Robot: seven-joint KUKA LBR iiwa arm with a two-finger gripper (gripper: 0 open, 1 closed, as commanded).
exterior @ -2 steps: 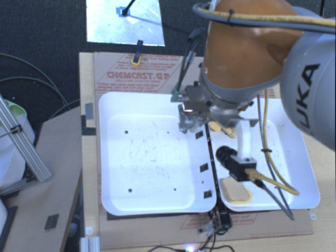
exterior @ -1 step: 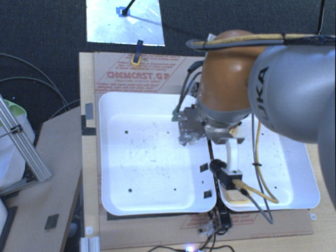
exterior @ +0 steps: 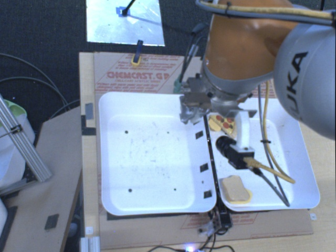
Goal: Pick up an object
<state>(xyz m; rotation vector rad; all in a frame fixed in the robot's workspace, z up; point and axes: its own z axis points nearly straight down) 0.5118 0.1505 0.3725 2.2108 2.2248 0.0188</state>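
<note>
1. Nearest to us, at the front of the right bin [exterior: 310, 193], we see a tan, bread-like slice [exterior: 235, 189] lying flat. It rests just beside the divider between the two bins, and its long axis runs roughly from 12 to 6 o'clock.

2. Moving back, a black cylindrical fitting with a white bracket [exterior: 236, 150] hangs off the wrist over the middle of the right bin, with yellow cables trailing toward 4 o'clock.

3. Just behind that lies a yellow piece with red spots [exterior: 221, 123], pizza-like, partly covered by the wrist hardware.

4. The hand [exterior: 193, 113] sits at the far end of the divider, over the rim where the left bin [exterior: 152, 156] meets the right. We cannot tell whether it is open or closed, as the arm's body blocks it, and we see nothing held in it.

5. In our judgement, the relation that matters is this: the spotted piece lies close by, at about 3 to 4 o'clock from the hand, while the tan slice lies well apart at about 5 o'clock. The nearer piece looks the likelier target, needing a short shift toward 3 o'clock.

6. Farthest back, the surface carries a printed cardboard sheet [exterior: 139, 75] under the bins.
</note>
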